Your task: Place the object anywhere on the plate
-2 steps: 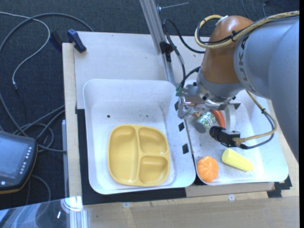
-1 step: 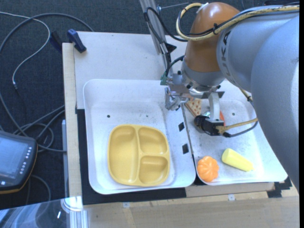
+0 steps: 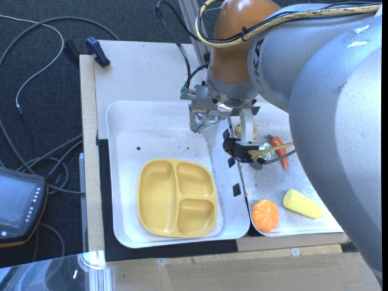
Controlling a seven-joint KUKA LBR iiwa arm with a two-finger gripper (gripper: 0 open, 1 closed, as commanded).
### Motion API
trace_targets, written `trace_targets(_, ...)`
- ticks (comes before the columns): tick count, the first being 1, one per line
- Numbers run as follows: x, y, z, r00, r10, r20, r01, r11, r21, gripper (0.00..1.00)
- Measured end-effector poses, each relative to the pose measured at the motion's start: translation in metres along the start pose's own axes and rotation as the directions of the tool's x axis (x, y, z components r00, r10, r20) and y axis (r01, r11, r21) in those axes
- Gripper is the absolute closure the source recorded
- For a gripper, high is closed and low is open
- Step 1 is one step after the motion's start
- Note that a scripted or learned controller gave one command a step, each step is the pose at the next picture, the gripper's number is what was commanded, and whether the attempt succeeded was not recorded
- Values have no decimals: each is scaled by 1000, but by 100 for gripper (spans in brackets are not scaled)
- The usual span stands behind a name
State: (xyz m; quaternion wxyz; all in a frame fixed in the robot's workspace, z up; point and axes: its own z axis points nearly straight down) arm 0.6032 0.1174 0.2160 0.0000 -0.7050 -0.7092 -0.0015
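The smooth grey arm point(image 3: 327, 71) with its glossy orange band fills the right side, reaching down to the metal tool point(image 3: 202, 121). The tool hangs over the back of the left bin point(image 3: 112, 162), close to the divide between the 2 bins. Whether it is spread or pressed together cannot be told from this angle.

In front of it, in the left bin, lies the plate point(image 3: 177, 197), matte yellow plastic with rounded corners and 3 wells.

All 3 loose things lie in the right bin point(image 3: 303, 228), apart from the plate:
- a thin carrot point(image 3: 279, 150) nearest the tool
- a round ribbed orange fruit point(image 3: 265, 216) at the front
- a blunt yellow wedge point(image 3: 302, 204) just beside the fruit

Both bins are speckled white and sit on a pale surface point(image 3: 139, 71). A blue clamp point(image 3: 97, 52) sits at its far left corner. Cables point(image 3: 36, 35) loop over the dark carpet floor point(image 3: 42, 102).
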Motion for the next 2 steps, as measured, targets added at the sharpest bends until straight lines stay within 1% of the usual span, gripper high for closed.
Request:
trace_targets(1,37,28,-2,1000,1,0,-1,1000,-2,100)
trace_targets(2,34,27,-2,1000,4,3,-4,1000,2,0)
